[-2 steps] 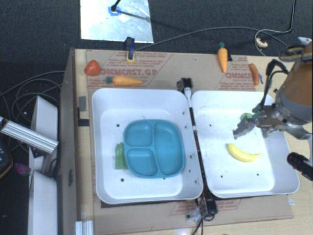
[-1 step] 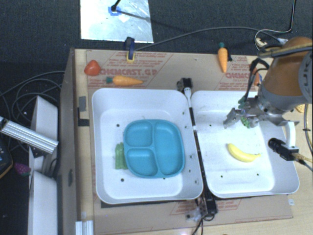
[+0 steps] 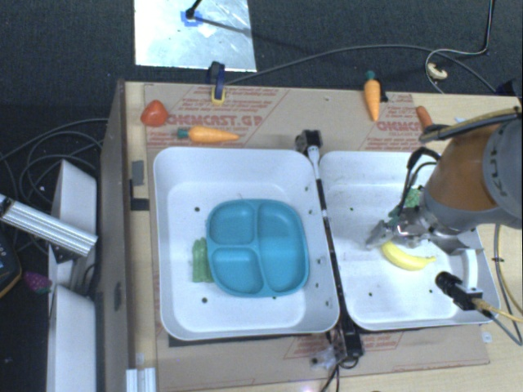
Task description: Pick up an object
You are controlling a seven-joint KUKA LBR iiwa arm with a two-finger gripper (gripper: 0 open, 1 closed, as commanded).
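at the far left of the frame a white and metal fixture (image 3: 57,235) stands off the bench, with black cables (image 3: 49,149) looped above it. at the upper left a shiny metal sheet (image 3: 194,21) lies on the dark floor.

along the upper edge of the cardboard bench top (image 3: 270,109), going rightward: a red tomato toy (image 3: 154,113), an orange carrot toy (image 3: 208,135) lying flat just beside it, and a blue-and-yellow clamp (image 3: 216,82) at the board's edge.

the left bin (image 3: 176,300) sits in the lower centre-left. it holds a blue divided plate (image 3: 257,247) with four compartments, flat on the bin floor. a green item (image 3: 200,261) lies against the plate's left edge, touching it.

a black divider bar (image 3: 324,219) runs between the two bins. a second carrot toy (image 3: 373,97) rests on the board above the right bin, and a third orange piece (image 3: 424,117) lies further right.

the right bin (image 3: 359,178) occupies the lower right. a yellow banana (image 3: 406,257) lies on its floor, right of centre. my gripper (image 3: 392,231) is low in this bin, directly above and to the left of the banana, very near or touching its upper edge. my arm (image 3: 474,174) enters from the right edge and covers the bin's upper right corner. i cannot tell the spread of my end effector, and no item is visibly held.
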